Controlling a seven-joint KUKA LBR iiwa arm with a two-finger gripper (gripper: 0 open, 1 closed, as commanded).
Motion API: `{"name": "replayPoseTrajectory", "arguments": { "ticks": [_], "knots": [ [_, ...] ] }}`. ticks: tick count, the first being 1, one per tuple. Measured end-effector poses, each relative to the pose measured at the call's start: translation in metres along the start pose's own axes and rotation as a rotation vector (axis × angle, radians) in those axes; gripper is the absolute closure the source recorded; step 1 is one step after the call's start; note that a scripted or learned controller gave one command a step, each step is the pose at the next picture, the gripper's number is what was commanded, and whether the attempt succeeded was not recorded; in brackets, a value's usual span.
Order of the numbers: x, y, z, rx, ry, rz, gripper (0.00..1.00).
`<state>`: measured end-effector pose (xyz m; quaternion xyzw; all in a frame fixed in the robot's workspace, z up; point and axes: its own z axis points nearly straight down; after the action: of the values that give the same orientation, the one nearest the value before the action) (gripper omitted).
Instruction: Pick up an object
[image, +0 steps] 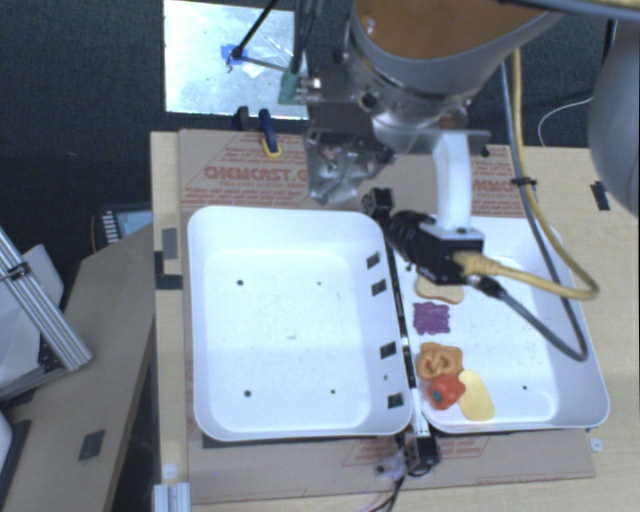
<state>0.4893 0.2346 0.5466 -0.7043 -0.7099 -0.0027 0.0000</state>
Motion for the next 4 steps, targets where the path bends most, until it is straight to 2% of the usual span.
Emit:
{"name": "replayPoseTrajectory", "arguments": {
  "ticks": [1,2,3,4],
  "knots": [
    [0.000,0.000,0.000,0.001,-0.001,0.000,0.00],
    [0.000,0.000,-0.011,-0.002,0.002,-0.002,1.00],
    [0.001,0.000,-0.022,-0.003,0.003,-0.004,1.00],
    [0.001,0.000,-0.022,-0.002,0.003,-0.004,0.00]
  ]
}}
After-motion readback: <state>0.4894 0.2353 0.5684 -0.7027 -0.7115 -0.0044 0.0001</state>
